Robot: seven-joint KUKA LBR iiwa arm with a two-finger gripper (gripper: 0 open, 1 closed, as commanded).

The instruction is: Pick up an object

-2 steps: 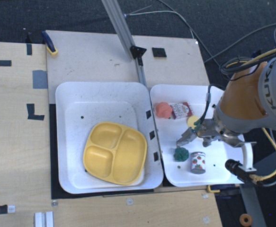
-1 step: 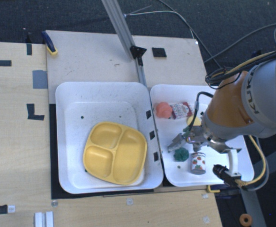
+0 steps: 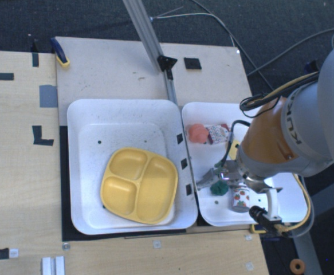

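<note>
My fingers (image 3: 211,179) hang low in the right bin (image 3: 281,202) beside a green thing (image 3: 219,188); whether they're apart, I cannot tell.

A yellow divided plate (image 3: 139,185) lies in the left white bin (image 3: 83,116).

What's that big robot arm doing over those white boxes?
The grey and orange arm is reaching into the right bin, trying to pick something up. Its gripper is low among small things: a green object, a pink object, a patterned packet and a spotted cup. The left bin holds a yellow divided plate.
</note>
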